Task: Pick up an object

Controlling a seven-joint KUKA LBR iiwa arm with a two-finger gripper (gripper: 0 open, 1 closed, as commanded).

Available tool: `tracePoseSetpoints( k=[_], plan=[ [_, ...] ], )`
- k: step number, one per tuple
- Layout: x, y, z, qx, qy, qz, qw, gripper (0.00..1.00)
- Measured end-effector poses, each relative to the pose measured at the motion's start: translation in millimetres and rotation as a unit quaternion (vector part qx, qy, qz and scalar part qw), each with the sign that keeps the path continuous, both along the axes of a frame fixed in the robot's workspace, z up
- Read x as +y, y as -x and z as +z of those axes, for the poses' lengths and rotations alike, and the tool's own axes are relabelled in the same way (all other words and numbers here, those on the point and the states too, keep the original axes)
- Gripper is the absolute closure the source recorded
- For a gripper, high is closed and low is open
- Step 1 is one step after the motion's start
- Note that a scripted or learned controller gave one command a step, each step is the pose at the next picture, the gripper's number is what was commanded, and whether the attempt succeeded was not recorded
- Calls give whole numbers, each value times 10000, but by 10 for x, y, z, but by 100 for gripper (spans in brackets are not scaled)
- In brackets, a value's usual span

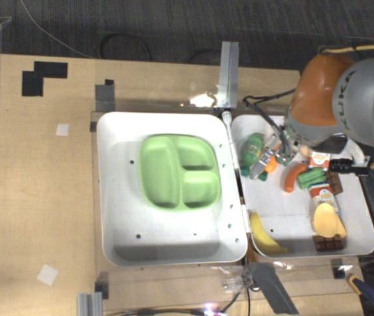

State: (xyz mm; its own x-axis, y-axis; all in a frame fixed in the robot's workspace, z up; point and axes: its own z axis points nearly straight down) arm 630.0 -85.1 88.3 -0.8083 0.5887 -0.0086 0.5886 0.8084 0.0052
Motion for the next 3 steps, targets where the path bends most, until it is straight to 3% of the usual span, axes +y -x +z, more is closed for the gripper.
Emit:
tracePoseSetpoints(
  k=[1,2,3],
  plan=[
    [29,76,2,-11,-5,-258,9997,0],
    [29,36,154,-80,9,-231,9997,100],
    [524,334,1195,-22,-21,-1082,9941,100]
  ],
)
